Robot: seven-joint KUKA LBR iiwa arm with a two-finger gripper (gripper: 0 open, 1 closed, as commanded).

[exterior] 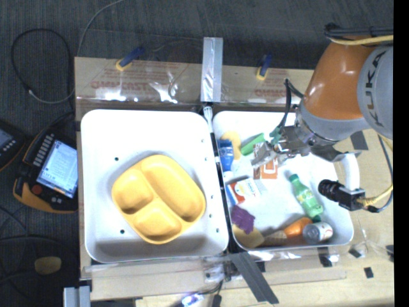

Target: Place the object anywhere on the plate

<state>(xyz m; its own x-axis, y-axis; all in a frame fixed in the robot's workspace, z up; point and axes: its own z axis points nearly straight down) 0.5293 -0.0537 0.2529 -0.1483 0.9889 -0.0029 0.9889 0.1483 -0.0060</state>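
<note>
A yellow plate [158, 197] with three compartments lies in the left white bin [102, 139], and nothing rests on it. My gripper [263, 152] hangs low over the upper middle of the right bin [332, 171], above a small orange and white packet [269, 170]. A green item [251, 141] lies just left of the gripper. The arm's grey and orange wrist [339, 88] reaches in from the upper right.
The right bin holds several loose things: a blue packet [225, 152], a yellow piece [234, 142], a red and white carton [246, 189], a purple piece [243, 218], a green bottle [307, 197], an orange carrot [294, 228] and a silver can [317, 232].
</note>
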